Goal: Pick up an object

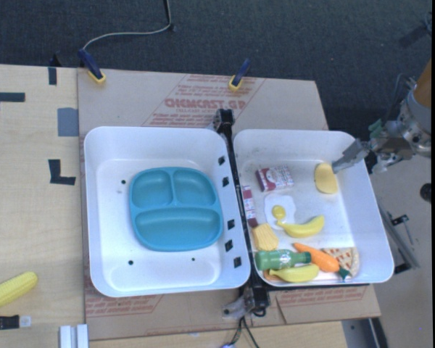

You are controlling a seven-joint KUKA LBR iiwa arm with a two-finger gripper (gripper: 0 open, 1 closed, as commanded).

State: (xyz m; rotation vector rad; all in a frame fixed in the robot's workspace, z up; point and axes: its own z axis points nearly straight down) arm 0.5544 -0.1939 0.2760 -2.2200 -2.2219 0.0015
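Lemon (325, 178) lies in right bin (373, 216), end effector (346, 161) just above.

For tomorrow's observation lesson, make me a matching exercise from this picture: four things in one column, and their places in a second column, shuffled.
Things:
1. blue divided plate
2. toy corn cob
3. carrot
4. yellow clamp

Places:
A. on the wooden bench, left of both bins
B. near the front edge of the right bin
C. in the middle of the left bin
D. on the far edge of the cardboard sheet

Pairs: 1-C, 2-A, 3-B, 4-D
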